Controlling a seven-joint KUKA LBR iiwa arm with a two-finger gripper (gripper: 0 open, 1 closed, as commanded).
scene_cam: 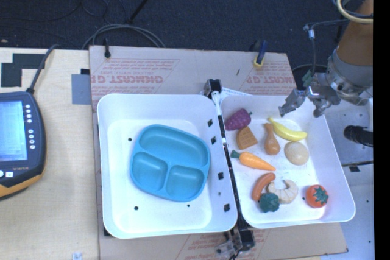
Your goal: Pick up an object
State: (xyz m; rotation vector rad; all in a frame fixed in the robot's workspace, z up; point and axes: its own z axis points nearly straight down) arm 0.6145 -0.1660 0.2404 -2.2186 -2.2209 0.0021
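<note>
The right bin holds several toy foods: purple grapes, a brown wedge, a drumstick, a banana, a pale egg-like ball, a carrot, a sausage, a whitish lump, broccoli and a tomato. My gripper hangs over the bin's far right corner, just above and behind the banana. Its two dark fingers are spread apart, open, with nothing between them.
A blue divided plate lies in the left bin. A divider rail separates the bins. A teach pendant rests on the bench at the left. Cables run across the dark floor behind.
</note>
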